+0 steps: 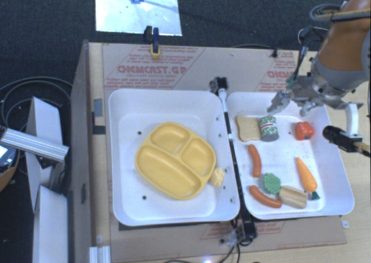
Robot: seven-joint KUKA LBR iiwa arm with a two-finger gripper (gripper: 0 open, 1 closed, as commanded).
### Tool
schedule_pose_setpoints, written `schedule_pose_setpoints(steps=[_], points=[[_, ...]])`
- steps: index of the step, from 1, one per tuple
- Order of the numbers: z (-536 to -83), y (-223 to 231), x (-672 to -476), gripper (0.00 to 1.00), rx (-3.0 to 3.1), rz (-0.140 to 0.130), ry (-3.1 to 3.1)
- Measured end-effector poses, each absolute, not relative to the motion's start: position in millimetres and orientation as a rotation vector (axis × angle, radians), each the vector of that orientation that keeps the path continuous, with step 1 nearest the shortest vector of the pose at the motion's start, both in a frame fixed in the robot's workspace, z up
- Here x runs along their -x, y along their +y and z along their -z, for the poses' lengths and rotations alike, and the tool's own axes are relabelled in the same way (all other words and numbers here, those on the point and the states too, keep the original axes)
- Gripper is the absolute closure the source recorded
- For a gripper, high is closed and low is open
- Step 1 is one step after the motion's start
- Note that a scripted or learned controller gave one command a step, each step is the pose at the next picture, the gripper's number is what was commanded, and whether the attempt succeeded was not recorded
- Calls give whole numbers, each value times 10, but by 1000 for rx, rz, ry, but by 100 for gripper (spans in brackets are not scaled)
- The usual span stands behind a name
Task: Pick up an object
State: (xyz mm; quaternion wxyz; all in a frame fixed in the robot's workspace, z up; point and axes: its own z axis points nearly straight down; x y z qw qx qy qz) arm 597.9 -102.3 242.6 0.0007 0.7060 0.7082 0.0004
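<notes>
Where the desk (174,62) stands on dark carpet, its top is covered by a brown printed board, with a pale shiny sheet (138,0) lying on the floor beyond it and black cables (23,91) looping at the left. Two shallow white bins sit side by side. Left bin (122,198): one yellow sectioned tray (174,159), tilted on the diagonal. Right bin (342,192): a slice of toast (248,128) touching a small green-labelled can (268,128), a red tomato-like piece (303,130), two orange-red sausages (254,160) (264,196), a green leafy piece (271,183), a tan bun (293,197), a carrot (306,175). The gripper (295,103) hangs over the far edge of the right bin, above and between can and tomato, touching neither. Its fingers (279,101) look spread apart with nothing between them. Grey arm (342,41) enters from the right.
</notes>
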Motion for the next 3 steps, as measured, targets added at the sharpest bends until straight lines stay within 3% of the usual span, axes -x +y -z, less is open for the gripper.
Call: schedule_pose_setpoints(steps=[1,2,3], points=[[-843,-835,-5440,0,-2219,-1,2223],[-947,-835,-5447,100,-2217,-4,2222],[-1849,-275,-4946,100,-2216,-4,2225]])
